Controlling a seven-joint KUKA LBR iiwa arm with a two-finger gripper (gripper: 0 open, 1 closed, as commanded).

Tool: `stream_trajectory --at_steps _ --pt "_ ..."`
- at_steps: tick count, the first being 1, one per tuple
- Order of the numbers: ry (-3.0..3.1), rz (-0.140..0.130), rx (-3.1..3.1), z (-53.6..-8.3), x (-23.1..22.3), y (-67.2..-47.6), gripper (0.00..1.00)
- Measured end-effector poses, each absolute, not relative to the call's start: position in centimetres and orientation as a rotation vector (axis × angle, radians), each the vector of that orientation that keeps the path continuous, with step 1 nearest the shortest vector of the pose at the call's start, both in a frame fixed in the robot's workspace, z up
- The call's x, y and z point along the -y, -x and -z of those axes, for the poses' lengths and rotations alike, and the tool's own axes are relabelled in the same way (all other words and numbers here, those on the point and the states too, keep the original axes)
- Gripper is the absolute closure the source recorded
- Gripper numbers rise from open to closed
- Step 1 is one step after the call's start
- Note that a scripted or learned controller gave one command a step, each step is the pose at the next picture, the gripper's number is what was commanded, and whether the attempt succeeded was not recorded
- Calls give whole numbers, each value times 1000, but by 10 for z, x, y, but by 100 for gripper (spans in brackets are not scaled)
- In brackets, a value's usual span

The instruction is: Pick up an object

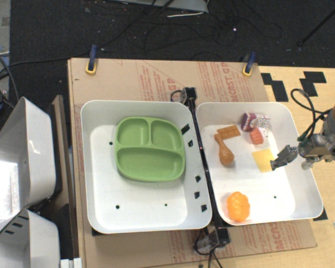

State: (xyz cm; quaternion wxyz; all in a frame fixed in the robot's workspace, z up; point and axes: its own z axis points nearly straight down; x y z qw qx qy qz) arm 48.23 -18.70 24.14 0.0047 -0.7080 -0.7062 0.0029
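Observation:
The right bin point(301, 202) holds several small items: a yellow block point(262, 159), an orange fruit point(238, 206), a brown drumstick-shaped piece point(225, 152), a flat tan cracker point(228, 132), a small red piece point(257, 137) and a purple-and-white packet point(253, 120). My gripper point(281, 158) comes in from the right edge and hangs low over the right bin. Its dark tip sits just right of the yellow block, close to or touching its edge. Nothing shows between its fingers.
The left bin point(100, 205) holds a green divided plate point(150, 148). A black divider point(198, 166) runs between the two bins. Both bins rest on a cardboard sheet point(156, 77) held by two clamps at the back. White containers point(19, 166) stand to the left of the bench.

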Motion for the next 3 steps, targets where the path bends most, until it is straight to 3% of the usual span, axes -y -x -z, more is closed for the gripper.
stream_trajectory --at_steps 1,3 --pt "2220 0 2222 -246 187 -485 0" --pt "2221 -4 2216 -143 182 -487 0"
